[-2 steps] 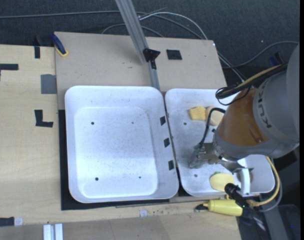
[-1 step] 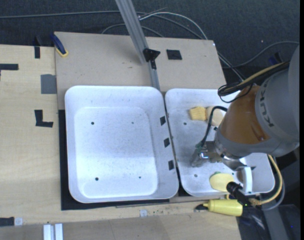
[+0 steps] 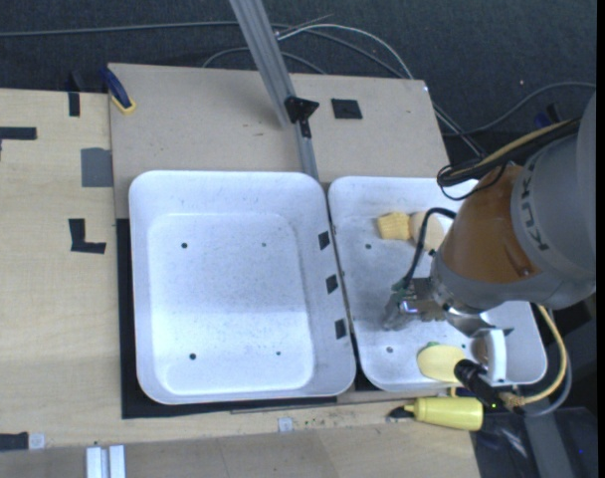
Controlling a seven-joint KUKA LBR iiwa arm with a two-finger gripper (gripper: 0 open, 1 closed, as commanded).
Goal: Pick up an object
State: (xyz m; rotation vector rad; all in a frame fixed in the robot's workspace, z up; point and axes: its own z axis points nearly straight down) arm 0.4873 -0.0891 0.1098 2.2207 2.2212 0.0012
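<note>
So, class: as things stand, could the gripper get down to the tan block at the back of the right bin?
Probably yes. The tan block lies uncovered in the right bin, just beyond the gripper, with nothing between them.

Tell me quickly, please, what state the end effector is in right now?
End effector: low over the right bin; open or closed cannot be told from this view.

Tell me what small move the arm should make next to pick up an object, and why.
Probably a short shift toward the yellow object at the near edge of the right bin, then down. The gripper hangs over bare bin floor with nothing under it, and that object lies closest; the tan block lies farther back.
</note>
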